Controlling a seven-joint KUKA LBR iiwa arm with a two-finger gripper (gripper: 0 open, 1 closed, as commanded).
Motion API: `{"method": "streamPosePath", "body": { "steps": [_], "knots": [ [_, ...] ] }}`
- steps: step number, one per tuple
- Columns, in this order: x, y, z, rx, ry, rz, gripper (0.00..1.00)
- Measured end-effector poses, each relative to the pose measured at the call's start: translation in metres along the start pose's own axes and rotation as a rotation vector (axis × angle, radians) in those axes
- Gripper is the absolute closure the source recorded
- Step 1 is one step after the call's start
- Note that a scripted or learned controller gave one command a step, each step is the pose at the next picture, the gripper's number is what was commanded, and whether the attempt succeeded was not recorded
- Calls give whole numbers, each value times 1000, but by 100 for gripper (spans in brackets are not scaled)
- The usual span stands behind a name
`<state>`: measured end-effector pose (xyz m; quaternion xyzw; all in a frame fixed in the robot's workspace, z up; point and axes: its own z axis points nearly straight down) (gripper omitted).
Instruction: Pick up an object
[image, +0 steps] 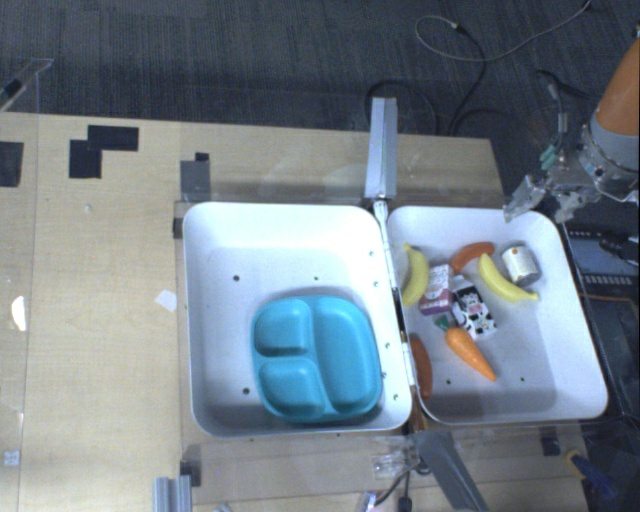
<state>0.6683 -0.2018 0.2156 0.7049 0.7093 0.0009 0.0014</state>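
Note:
The right bin (560, 390) holds several small things. A yellow banana (414, 275) lies by its left wall and a second banana (505, 281) lies next to a silver can (521, 264). There are also an orange-red sausage shape (470, 254), a carrot (470, 353), a small pink and purple box (436, 291), a black and white toy (473, 309) and a red piece (421, 366) at the left wall. My gripper (540, 203) hangs over the bin's far right corner, up and right of the can. It is open with nothing between its fingers.
In the left bin (210, 300) lies a blue divided plate (318, 356). A metal post (381, 150) stands behind the seam between the bins. Cables run across the dark floor at the back right. Tan bench surface stretches to the left.

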Motion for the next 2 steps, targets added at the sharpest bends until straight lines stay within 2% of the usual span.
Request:
{"method": "streamPosePath", "body": {
  "steps": [1,2],
  "knots": [
    [1,2,-11,-4,-2,-7,100],
    [47,1,-96,-2,-1,164,100]
  ]
}}
